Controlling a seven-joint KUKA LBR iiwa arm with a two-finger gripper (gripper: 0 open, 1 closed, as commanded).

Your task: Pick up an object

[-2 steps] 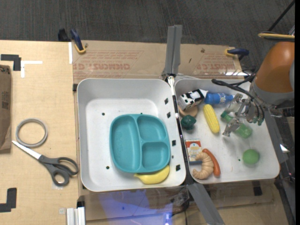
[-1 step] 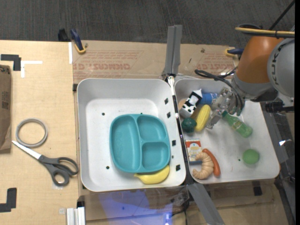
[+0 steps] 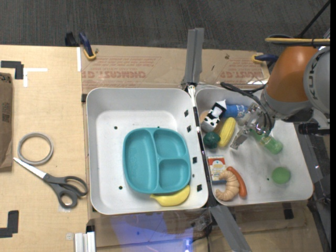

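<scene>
My gripper (image 3: pixel 248 134) hangs over the right bin (image 3: pixel 294 193), in its upper middle, and stands open with nothing between its fingers. A yellow corn cob (image 3: pixel 227 132) lies just left of it. A green bottle (image 3: pixel 271 144) lies just to its right, close to one finger; I cannot tell whether they touch. Farther left are a black-and-white cow toy (image 3: pixel 212 115) and a dark green ball (image 3: pixel 211 139). A blue bottle (image 3: pixel 237 109) lies behind the gripper. Toward the front are a light green ball (image 3: pixel 281 175), a croissant (image 3: pixel 227 189), a red sausage (image 3: pixel 239 181) and a small card (image 3: pixel 216 166).
The left bin (image 3: pixel 100 140) holds a teal divided plate (image 3: pixel 156 159) with a banana (image 3: pixel 172 197) at its front edge. A grey divider (image 3: pixel 195 56) rises between the bins. Scissors (image 3: pixel 55 182) and a tape ring (image 3: pixel 35 148) lie on the bench at left.
</scene>
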